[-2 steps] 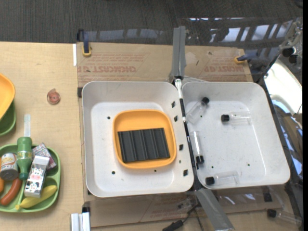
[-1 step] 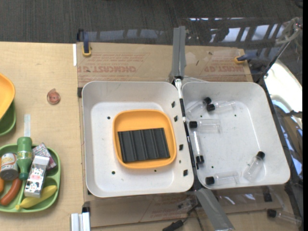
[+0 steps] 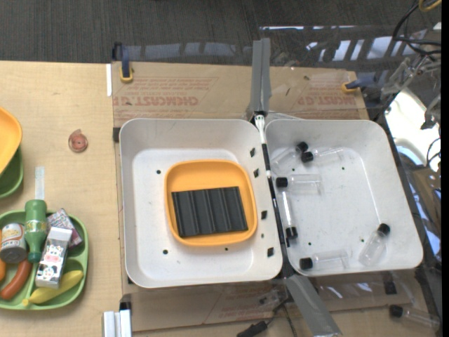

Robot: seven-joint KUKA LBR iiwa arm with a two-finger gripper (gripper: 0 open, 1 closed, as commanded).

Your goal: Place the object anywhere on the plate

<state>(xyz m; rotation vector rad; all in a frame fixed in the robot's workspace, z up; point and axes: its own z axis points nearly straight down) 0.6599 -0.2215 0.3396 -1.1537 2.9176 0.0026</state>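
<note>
An orange, rounded-square plate (image 3: 210, 171) rests in the middle of the left white bin (image 3: 144, 209). A dark grey ribbed rectangular object (image 3: 210, 211) lies flat on the plate and covers most of its floor. The right white bin (image 3: 396, 209) holds several clear plastic vials with black caps. One vial (image 3: 306, 152) lies near the bin's back left corner, another (image 3: 374, 243) at the front right, and a third (image 3: 323, 262) along the front wall.
On the wooden table to the left stands a green tray (image 3: 74, 286) of toy food and a small bottle. An orange bowl (image 3: 7, 146) sits at the left edge, with a small pink disc (image 3: 78, 141) nearby. Cardboard (image 3: 182, 90) lies under the bins. Cables hang at the upper right.
</note>
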